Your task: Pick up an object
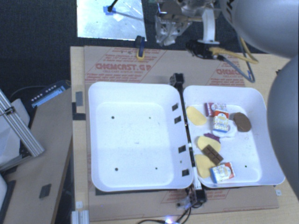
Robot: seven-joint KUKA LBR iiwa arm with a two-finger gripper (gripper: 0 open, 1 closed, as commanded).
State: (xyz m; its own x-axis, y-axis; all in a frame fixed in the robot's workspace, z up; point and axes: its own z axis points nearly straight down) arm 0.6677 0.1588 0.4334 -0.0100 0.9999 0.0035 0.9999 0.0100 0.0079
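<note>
Arm raised above the bench; objects lie in the right bin.
We see the gripper (167, 31) beyond the bins' far edge; its state we cannot tell; yellow pieces (196, 116), small packets (221, 123) and a brown disc (242, 122) rest in the right bin (261, 157); the left bin (100, 125) adjoins it.

The arm (261, 13) is cut off by the top and right edges, its blurred pincer (167, 31) unreadable.
</note>
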